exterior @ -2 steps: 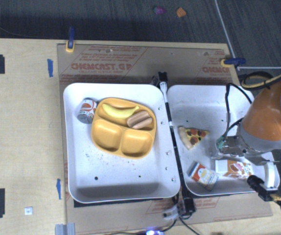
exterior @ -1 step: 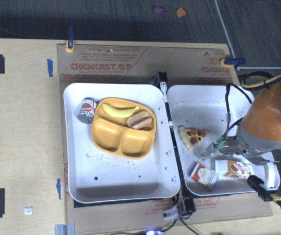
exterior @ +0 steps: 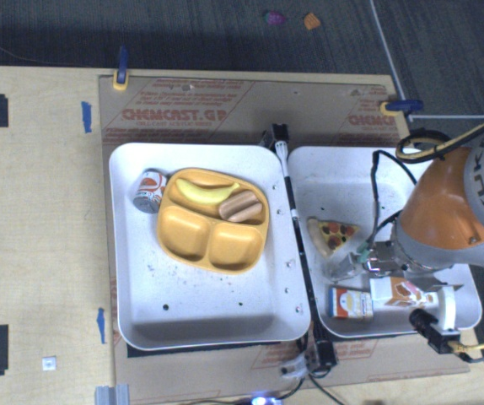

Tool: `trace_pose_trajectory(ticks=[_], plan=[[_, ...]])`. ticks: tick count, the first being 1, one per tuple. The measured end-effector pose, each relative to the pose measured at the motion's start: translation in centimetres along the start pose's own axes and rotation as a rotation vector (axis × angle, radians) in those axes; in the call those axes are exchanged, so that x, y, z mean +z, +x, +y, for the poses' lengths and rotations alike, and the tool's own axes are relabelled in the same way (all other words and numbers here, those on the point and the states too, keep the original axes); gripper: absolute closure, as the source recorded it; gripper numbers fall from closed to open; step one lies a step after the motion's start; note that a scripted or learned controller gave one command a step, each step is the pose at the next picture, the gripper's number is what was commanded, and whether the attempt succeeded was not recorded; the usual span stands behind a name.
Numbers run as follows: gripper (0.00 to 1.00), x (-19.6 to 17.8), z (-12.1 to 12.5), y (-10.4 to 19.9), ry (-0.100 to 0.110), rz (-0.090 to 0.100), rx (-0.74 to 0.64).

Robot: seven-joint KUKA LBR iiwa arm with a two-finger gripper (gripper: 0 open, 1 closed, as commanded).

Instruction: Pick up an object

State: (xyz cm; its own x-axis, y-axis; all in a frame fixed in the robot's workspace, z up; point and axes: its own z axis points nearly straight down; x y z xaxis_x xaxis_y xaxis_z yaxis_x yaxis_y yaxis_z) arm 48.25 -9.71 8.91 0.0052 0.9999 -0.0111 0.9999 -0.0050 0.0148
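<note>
The arm's orange wrist [exterior: 449, 205] hangs over the right bin [exterior: 343, 167]. My gripper [exterior: 367, 258] reaches down to the left of it, low in the bin. It is just right of a pizza slice [exterior: 331, 234] and directly above a small carton [exterior: 352, 303]. A clear plastic thing [exterior: 341, 267] lies by the gripper tip; whether they touch is unclear. A white bottle with an orange label [exterior: 411, 294] lies to the right of the carton, partly under the arm.
The left bin [exterior: 132, 251] holds a yellow divided plate [exterior: 212, 219] with a banana [exterior: 201, 191] and a hot dog [exterior: 240, 207] in its far compartment. A tipped soda can [exterior: 147, 191] lies at the plate's left. Cables trail from the arm over the right bin's far side.
</note>
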Motion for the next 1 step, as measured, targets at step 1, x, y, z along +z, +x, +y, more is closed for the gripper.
trace_pose_trajectory(ticks=[1], plan=[[1.00,-1.16,0.29,-0.30,-0.011,-0.008,0.003]])
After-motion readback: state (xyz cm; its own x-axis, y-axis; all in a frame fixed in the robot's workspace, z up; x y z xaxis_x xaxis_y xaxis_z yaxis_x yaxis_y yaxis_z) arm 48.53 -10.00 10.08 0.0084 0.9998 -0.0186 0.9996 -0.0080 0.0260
